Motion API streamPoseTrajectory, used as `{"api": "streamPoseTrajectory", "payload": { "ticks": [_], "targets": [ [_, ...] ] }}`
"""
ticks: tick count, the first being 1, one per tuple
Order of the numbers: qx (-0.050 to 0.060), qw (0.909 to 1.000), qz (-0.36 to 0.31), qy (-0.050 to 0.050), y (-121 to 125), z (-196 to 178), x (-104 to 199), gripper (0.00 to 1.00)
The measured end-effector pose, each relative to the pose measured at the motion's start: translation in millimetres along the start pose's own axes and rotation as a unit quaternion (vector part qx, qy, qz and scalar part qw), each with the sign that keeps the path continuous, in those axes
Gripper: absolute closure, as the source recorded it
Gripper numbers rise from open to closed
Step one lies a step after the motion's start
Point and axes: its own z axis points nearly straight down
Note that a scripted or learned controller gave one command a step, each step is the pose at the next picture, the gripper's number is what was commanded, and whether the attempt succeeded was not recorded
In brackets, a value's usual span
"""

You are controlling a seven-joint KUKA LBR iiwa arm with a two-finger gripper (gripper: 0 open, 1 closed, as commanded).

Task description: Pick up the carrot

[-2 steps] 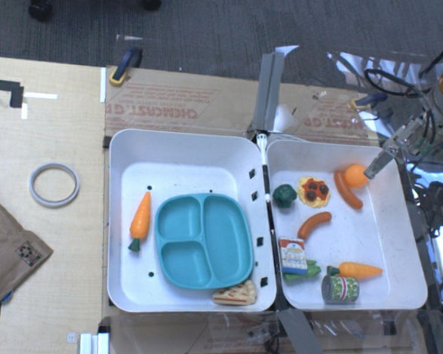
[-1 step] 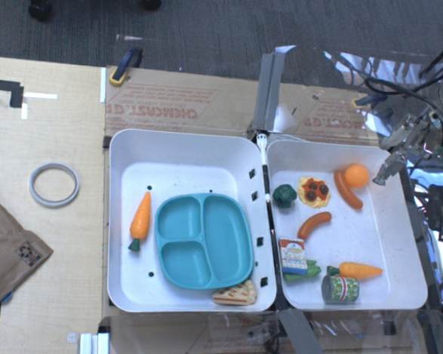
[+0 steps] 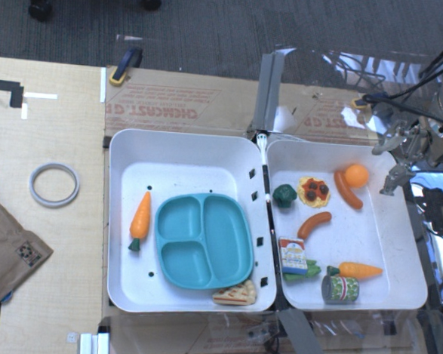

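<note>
Carrot (image 3: 141, 218) lies in your left bin (image 3: 124, 166) beside the teal tray (image 3: 202, 239), while the gripper (image 3: 401, 158), cluttered against cables above the right bin (image 3: 398, 245), stays unreadable

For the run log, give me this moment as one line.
gripper: over right bin's far right edge, away from carrots | left-bin carrot: beside tray | right-bin carrot: by can

Wooden bench (image 3: 51, 123) with two white bins (image 3: 120, 226), tape ring (image 3: 54, 184), cardboard box (image 3: 1, 251).
</note>
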Motion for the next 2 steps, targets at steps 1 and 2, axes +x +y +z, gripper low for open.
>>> {"api": "streamPoseTrajectory", "payload": {
  "ticks": [1, 2],
  "targets": [
    [0.001, 0.9857, 0.169, 0.001, 7.9, 24.7, 73.5, 0.0],
    [0.001, 0.9942, 0.107, -0.006, -2.9, 114.5, 135.5, 0.0]
  ]
}}
